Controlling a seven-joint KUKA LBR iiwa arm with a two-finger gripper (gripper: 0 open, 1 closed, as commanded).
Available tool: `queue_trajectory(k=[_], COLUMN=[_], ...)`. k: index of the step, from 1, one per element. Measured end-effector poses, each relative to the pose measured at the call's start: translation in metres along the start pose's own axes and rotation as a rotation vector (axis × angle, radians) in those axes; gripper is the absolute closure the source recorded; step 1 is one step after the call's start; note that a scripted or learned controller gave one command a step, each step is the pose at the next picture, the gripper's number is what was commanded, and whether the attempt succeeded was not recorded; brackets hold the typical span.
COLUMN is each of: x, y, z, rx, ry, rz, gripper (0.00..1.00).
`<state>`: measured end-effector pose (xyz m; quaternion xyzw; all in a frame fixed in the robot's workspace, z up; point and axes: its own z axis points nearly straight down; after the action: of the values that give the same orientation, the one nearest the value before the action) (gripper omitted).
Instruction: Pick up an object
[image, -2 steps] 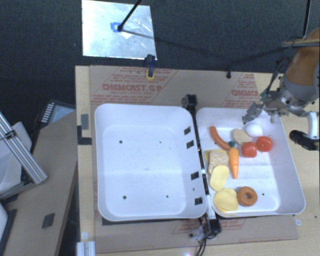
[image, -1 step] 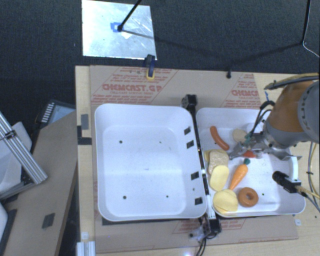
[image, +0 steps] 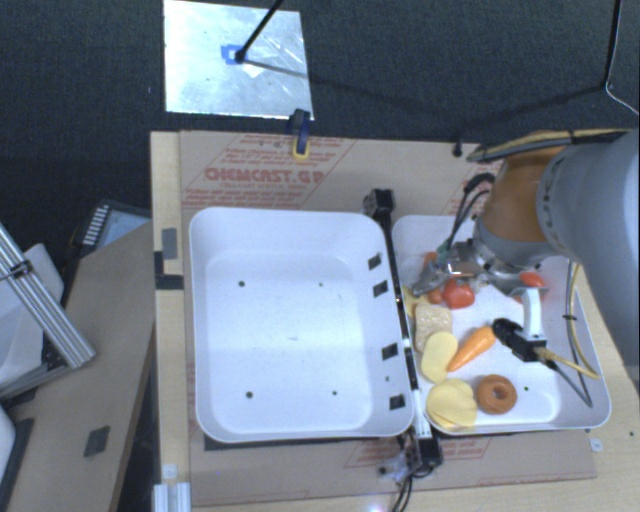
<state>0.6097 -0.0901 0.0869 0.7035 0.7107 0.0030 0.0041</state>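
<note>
My pincer (image: 447, 272) is down in the right bin (image: 585, 392), low over the red tomato-like piece (image: 458, 295) near that bin's far left corner. I cannot tell how the pincer stands; my wrist hides it. The bin's load lies in a cluster along its left wall: the red piece, a pale cracker-like slab (image: 432, 320) just beside it, a toy carrot (image: 472, 345), 2 yellow slices (image: 445, 385) toward the near edge, and a brown doughnut (image: 496, 394). The left bin (image: 290, 320) sits alongside.

To do this well, I judge I should settle square over the red piece, since it lies closest, and keep clear of the bin wall and the cracker touching it. A rounded toy may squirt sideways, so I would close low around its middle, then lift straight.
</note>
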Motion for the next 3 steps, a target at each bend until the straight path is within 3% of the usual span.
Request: queue_trajectory(k=[1,2,3], x=[-0.016,-0.016,-0.037], y=[-0.027,-0.025,0.004], z=[0.002,-0.009,0.002], rx=[0.009,0.006,0.005], ry=[0.001,0.001,0.000], rz=[0.010,0.008,0.007], gripper=[0.00,1.00,1.00])
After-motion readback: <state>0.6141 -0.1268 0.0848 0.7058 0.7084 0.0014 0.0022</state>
